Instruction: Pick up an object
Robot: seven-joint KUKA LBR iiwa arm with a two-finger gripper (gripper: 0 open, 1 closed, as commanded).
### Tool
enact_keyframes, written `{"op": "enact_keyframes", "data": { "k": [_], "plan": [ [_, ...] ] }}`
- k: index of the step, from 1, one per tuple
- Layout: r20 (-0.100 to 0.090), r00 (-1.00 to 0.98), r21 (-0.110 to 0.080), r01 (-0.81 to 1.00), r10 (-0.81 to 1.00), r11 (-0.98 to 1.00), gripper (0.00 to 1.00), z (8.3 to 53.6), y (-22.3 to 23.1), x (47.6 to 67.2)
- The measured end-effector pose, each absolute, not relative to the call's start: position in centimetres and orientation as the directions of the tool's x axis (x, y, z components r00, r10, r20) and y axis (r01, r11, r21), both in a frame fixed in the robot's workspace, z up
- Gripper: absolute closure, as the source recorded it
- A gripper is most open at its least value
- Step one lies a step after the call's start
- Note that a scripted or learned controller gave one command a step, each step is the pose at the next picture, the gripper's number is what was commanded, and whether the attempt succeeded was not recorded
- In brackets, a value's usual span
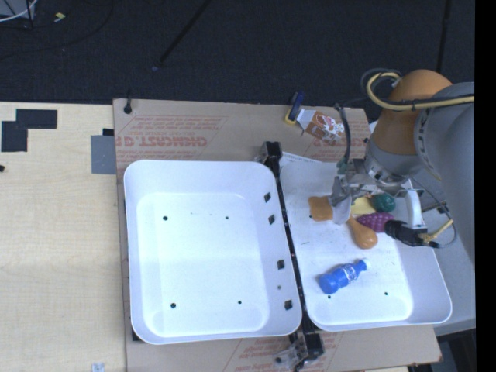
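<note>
Camera view, arm: the grey arm (434, 130) with its orange band reaches in from the right and bends down over the right bin (422, 301).

Camera view, gripper: the gripper (341, 201) hangs low in the upper part of the right bin, at the left edge of a small cluster of toys. Whether it is open or closed cannot be told from this view; the metal parts blur together, and nothing can be made out as held.

Camera view, nearest candidate: an orange block (321, 208) lies just left of the gripper, touching or nearly touching it; which of the two cannot be told.

Camera view, other candidates: a yellow piece (363, 205) and a green piece (384, 202) sit just right of the gripper; purple grapes (374, 222) and an orange rounded toy (364, 236) lie below and to its right; a blue bottle (342, 277) lies on its side well below it, apart from the cluster.

Camera view, left bin: the left bin (139, 208) lies well to the left of the gripper, past the black divider (280, 231).

Camera view, beyond the bins: a small printed packet (324, 128) rests on the cardboard above the gripper, outside the bin.

Progress, done: judged from the pose, the approach and descent to the cluster appear complete.

Progress, left: every object appears to rest on the bin floor, so a secure grasp and the lift probably remain to be done.
</note>
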State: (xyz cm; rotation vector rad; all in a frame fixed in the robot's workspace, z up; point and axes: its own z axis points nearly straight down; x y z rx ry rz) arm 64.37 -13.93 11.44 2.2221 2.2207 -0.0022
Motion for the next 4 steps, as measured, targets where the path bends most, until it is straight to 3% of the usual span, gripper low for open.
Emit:
{"op": "enact_keyframes", "data": {
  "k": [1, 2, 3, 4],
  "plan": [
    [0.003, -0.010, 0.004, 1.000, 1.000, 0.010, 1.00, 19.2, -2.0, 64.5],
    [0.002, -0.004, -0.001, 1.000, 1.000, 0.004, 1.00, 20.6, 1.9, 63.6],
    [-0.001, 0.001, 0.001, 1.000, 1.000, -0.001, 1.00, 24.9, -1.3, 64.4],
    [0.002, -0.008, -0.001, 1.000, 1.000, 0.008, 1.00, 26.1, 7.6, 64.4]
  ]
}}
